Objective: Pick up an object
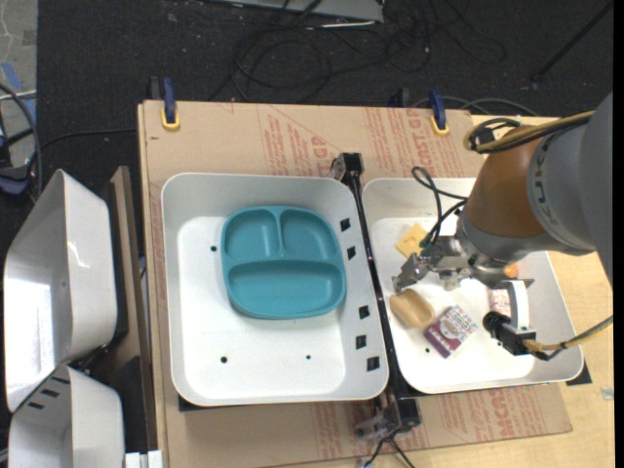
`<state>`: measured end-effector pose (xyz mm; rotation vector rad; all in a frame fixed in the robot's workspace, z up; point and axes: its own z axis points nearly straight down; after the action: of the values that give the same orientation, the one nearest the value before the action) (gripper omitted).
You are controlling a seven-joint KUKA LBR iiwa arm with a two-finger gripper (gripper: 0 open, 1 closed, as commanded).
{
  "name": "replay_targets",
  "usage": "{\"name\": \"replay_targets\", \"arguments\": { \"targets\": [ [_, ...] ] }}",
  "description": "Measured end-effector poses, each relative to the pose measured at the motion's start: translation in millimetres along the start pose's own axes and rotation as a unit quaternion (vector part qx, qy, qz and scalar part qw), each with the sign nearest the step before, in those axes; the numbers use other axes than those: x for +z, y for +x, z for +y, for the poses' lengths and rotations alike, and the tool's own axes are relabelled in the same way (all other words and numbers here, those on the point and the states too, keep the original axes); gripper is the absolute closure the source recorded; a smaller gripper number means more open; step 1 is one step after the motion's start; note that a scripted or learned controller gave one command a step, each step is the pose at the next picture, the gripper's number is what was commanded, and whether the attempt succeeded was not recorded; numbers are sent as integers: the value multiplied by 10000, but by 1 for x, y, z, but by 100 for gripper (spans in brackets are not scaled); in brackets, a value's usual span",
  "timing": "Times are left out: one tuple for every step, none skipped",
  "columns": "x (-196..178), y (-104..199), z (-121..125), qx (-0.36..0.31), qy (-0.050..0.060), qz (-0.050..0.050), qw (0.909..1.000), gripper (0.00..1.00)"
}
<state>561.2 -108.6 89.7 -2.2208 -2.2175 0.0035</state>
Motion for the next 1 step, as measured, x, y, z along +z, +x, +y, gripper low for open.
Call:
{"name": "replay_targets", "arguments": {
  "targets": [
    [-12, 0, 1, 8, -18, -3, 10000, 100]
  ]
}}
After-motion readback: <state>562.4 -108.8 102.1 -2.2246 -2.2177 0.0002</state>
